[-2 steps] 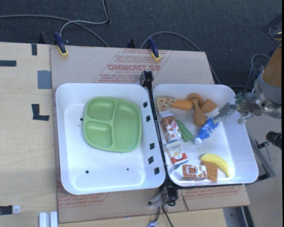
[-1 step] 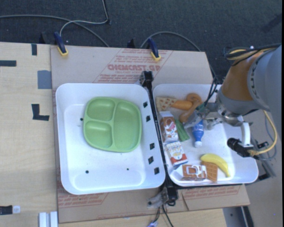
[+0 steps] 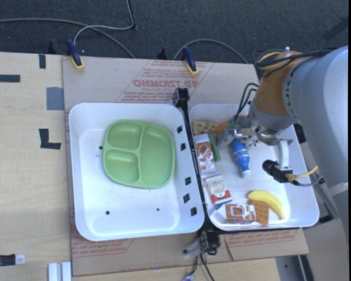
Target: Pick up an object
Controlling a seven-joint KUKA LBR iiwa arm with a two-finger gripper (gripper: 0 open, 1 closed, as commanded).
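Note:
The right bin (image 3: 304,212) holds several small items. A blue bottle (image 3: 241,157) with a white cap lies near its middle. A yellow banana (image 3: 268,202) lies at the front right. A red and white carton (image 3: 204,151) and a small packet (image 3: 216,188) lie along the left wall. An orange and white box (image 3: 241,213) sits at the front. A cracker-like piece (image 3: 205,126) lies at the back left. My gripper (image 3: 238,134) hangs low over the bin's back, just above the blue bottle's top end. The wrist hides its fingers.
The left bin (image 3: 88,215) holds a green divided plate (image 3: 139,153). A black divider (image 3: 188,157) separates the two bins. The grey arm with its orange band (image 3: 275,92) covers the right bin's back right corner. Cables (image 3: 105,31) and clamps lie behind the bins.

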